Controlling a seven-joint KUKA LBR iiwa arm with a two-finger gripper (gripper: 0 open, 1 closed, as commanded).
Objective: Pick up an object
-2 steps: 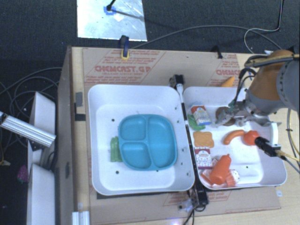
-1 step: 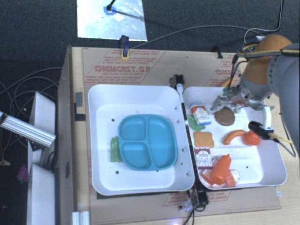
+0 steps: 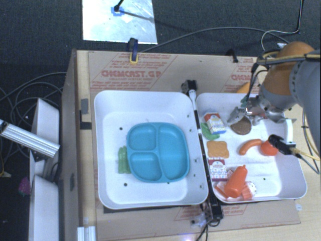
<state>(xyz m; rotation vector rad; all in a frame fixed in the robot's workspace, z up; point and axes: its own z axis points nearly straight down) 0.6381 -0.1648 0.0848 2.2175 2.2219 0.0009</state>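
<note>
Hovering claw (image 3: 239, 115) beside round flat brown disc (image 3: 241, 127), right bin (image 3: 291, 182).

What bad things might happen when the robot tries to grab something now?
The gripper hangs over the right bin, close to a brown round thing. That thing looks flat, so the fingers may slide off it. The small carton, toast slice and sausage lie close by, so the gripper could bump one aside. The gripper is also near the bin's back wall and might knock it.
</note>
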